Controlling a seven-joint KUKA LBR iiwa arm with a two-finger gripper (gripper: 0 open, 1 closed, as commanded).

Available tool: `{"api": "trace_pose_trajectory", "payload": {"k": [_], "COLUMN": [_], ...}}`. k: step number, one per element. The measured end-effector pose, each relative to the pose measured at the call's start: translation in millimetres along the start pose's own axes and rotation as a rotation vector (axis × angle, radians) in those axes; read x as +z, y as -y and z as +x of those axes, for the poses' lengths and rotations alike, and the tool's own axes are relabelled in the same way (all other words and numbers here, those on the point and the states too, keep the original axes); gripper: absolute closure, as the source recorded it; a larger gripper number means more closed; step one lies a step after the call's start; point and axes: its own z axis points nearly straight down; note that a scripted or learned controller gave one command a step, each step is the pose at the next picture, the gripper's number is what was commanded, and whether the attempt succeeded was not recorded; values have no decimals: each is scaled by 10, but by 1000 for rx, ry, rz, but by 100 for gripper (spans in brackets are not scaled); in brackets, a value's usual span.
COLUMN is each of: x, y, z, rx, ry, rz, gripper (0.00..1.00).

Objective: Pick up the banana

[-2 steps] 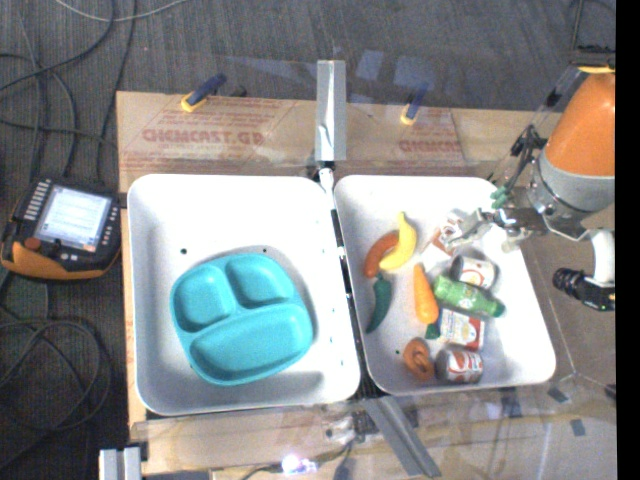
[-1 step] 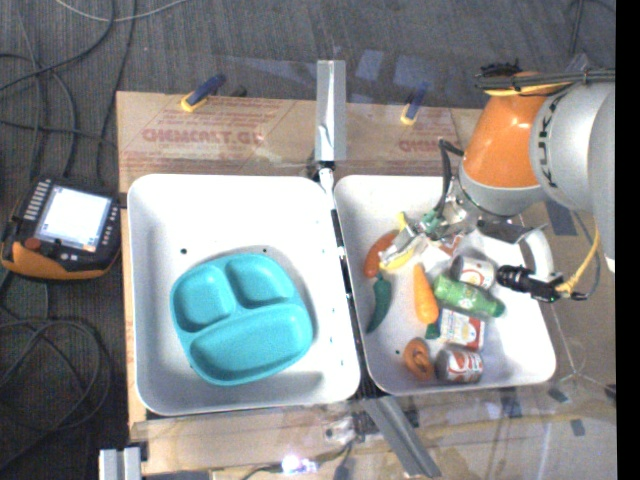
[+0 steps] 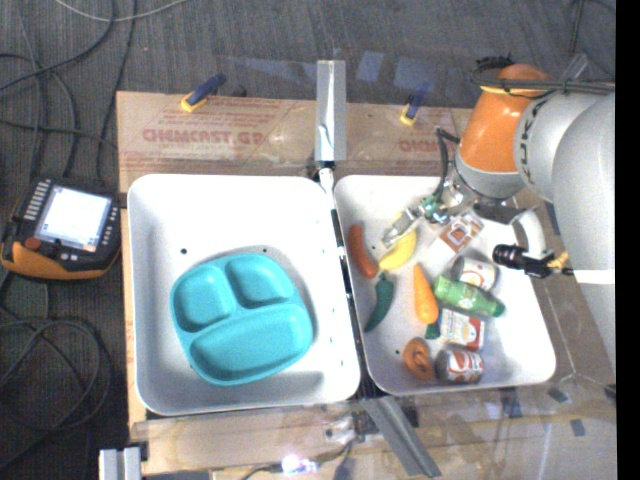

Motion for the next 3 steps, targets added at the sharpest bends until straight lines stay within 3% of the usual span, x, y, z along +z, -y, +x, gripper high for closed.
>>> {"api": "trace_pose_trajectory", "payload": {"k": [1,2,3], "x": [-78,-77,-15], "y": [-12,-11,212], "z": [-12,-11,71], "rx": [1,1,209], "ry": [3,3,2], "rz": [-2,-2,-7], "gripper": [100,0,0]}}
